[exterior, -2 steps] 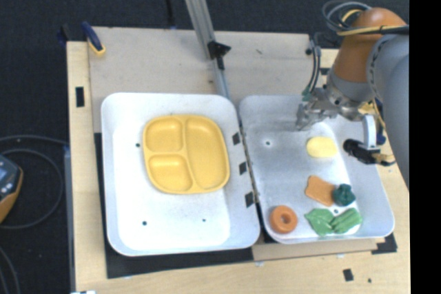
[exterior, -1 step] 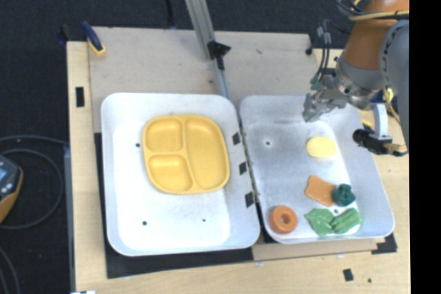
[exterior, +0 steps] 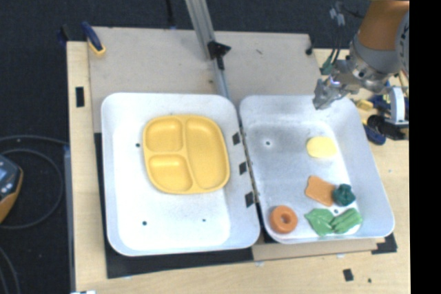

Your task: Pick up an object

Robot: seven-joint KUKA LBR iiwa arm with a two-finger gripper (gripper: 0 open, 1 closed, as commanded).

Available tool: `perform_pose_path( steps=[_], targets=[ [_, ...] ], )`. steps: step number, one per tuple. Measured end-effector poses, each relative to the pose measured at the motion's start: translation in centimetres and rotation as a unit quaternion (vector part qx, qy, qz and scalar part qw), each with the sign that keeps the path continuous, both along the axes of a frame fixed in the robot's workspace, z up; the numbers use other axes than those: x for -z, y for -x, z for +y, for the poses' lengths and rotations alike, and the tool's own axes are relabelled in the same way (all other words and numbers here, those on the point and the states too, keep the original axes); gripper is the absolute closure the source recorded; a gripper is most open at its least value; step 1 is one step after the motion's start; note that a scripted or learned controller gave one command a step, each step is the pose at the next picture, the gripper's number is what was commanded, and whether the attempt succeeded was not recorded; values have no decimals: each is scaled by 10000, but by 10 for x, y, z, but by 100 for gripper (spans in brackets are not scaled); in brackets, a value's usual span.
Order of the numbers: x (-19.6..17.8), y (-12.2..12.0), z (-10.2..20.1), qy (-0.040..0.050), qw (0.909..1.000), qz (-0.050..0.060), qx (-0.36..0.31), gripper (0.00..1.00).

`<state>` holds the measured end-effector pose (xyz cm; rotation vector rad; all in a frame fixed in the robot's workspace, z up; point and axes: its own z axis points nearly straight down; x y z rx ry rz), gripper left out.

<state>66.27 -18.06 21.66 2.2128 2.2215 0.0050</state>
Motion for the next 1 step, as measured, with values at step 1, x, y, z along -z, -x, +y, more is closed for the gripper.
perform_pose_path(
  steps=[1],
  targets=[
    [-8, 11, 40, -11, 10000, 28, -5, 100]
  ],
)
